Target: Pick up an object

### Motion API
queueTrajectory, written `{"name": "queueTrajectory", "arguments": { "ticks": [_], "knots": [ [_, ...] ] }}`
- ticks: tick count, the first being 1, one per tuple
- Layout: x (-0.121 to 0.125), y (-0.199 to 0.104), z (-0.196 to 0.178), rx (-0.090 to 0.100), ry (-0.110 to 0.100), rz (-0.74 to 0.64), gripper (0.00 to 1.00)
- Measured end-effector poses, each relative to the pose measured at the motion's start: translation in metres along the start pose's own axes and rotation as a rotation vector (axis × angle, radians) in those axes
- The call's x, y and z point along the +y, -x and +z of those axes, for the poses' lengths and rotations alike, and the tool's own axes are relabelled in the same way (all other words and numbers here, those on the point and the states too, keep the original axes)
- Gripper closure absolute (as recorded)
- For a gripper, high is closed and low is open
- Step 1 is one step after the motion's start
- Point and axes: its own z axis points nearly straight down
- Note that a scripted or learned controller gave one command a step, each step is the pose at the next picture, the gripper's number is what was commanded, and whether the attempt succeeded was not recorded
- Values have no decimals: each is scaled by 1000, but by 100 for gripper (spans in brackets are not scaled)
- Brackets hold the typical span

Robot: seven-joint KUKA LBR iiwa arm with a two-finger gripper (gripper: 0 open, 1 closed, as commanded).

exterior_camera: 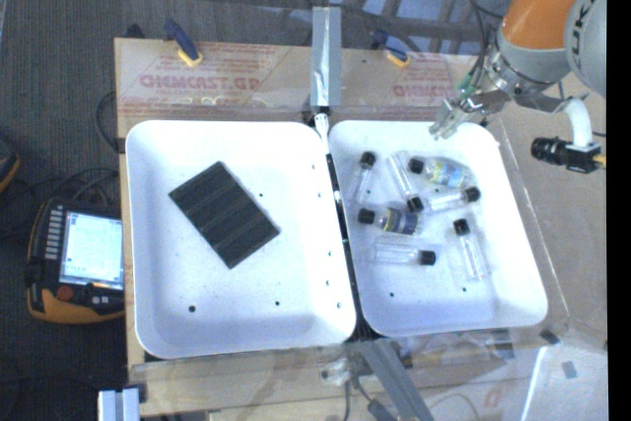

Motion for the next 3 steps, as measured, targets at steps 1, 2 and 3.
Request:
{"name": "queueTrajectory", "arguments": {
  "ticks": [1,2,3],
  "knots": [
    [0,0,0,0,-1,0,0],
    [-43,33,87,0,-2,-96,0],
    [-29,56,130,0,0,-137,0]
  ]
}}
